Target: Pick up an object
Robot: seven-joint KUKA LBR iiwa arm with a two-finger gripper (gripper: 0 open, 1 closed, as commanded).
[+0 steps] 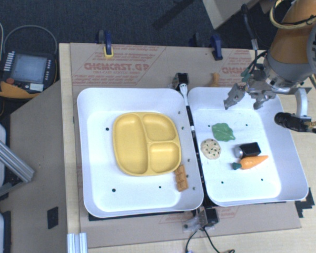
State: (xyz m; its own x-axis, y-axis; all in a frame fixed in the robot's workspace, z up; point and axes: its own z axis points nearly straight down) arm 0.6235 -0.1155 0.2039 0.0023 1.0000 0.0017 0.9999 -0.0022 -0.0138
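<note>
**Gripper open above right bin, nothing held**

The bench (68, 141) carried two shallow white bins side by side on a brown board printed with red lettering. The arm (295, 30), grey with an orange band, reached in from the right and hung over the far part of the right bin (284, 188).

The left bin (95, 188) held a yellow divided plate (146, 143) with three compartments, lying flat near the bin's middle. A small brown block (181, 178) lay just beside the plate's near right corner, close to the bin's right wall.

The gripper (247, 99) sat above the far end of the right bin, its two fingers spread wide apart, with nothing between them.

Objects in the right bin, all nearer the camera than the gripper and apart from it: a green leaf-shaped piece (223, 131) near the middle; a black block (248, 149) nearer and to the right of it; an orange carrot (251, 162) with a green stub, touching the black block's near edge; a round speckled cookie (211, 148) by the bin's left wall.

A handheld pendant with a screen (27, 70) lay off the bench, far left.
</note>
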